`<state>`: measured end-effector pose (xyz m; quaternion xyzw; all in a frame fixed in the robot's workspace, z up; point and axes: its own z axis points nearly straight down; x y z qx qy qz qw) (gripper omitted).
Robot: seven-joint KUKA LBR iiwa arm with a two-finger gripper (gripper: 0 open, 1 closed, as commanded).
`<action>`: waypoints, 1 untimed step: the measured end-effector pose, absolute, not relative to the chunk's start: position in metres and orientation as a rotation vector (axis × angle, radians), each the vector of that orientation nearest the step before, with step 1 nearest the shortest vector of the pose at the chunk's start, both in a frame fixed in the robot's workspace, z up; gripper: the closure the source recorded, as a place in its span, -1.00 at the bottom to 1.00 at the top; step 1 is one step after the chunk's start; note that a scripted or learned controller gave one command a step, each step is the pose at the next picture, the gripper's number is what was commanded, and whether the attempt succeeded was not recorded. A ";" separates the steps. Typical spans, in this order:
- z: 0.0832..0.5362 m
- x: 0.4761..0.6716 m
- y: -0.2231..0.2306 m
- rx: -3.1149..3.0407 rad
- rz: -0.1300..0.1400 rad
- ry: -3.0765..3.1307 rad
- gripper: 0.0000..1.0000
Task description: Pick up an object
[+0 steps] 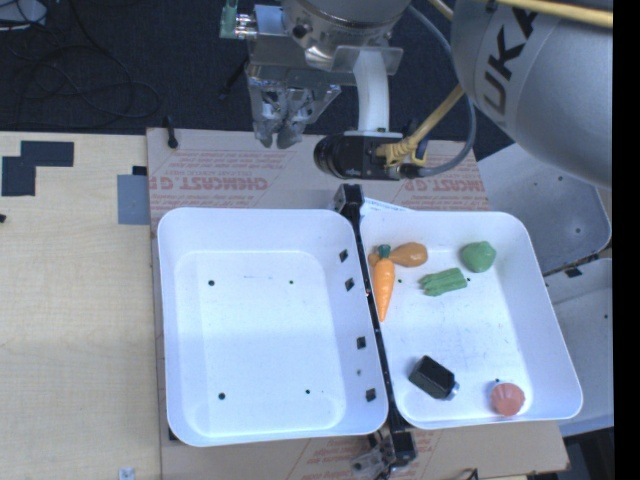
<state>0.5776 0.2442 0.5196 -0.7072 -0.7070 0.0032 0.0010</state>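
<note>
I have the gripper (pixel 283 128) parked high beyond the far edge of the left bin (pixel 170 298), over the cardboard sheet (pixel 220 180); its fingers look drawn close together with nothing between them, so the pick is not yet begun. Everything worth taking lies in the right bin (pixel 545 298): a toy carrot (pixel 383 286) against the divider, an orange piece (pixel 409 255) touching its far end, a green pod-shaped piece (pixel 443 283) and a rounder green one (pixel 478 256) further right, a black block (pixel 433 377) near the front, a pink ball (pixel 507 399) in the near right corner. I judge the black block the best target; it sits apart from its neighbours and offers flat sides; the carrot is too tight to the bin wall. I would carry the wrist right and nearward, spread the fingers before descending, and square them across the block's short side. The arm (pixel 530 68) comes in from the upper right, wrist pointing down.
</note>
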 end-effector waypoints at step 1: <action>0.530 0.561 0.243 -2.218 0.008 -2.222 1.00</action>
